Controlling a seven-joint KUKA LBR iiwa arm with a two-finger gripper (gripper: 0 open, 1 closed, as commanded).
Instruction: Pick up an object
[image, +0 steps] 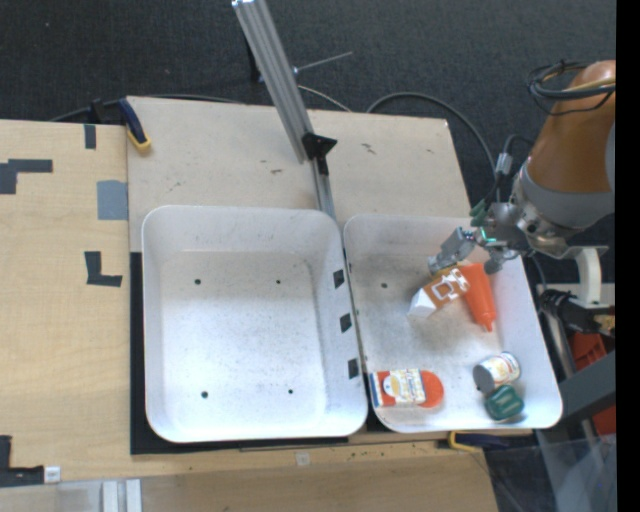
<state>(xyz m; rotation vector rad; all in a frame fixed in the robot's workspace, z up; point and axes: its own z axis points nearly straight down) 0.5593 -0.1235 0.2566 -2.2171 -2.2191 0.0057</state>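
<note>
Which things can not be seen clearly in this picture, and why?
- Gripper, camera view: too small and blurred to tell the state of the jaws.
- Orange bottle: its top end is hidden under the gripper.
- Label of the white and orange carton: too small to read.

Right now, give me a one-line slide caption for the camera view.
Two-finger gripper above an orange-and-white carton and orange bottle in the right white bin.

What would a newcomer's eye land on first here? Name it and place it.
First the orange-banded arm reaching in from the right, its gripper just above an orange-and-white carton and an orange bottle in the right bin. Next, along that bin's near edge: a red-and-white packet, a small can, a green piece.
</note>
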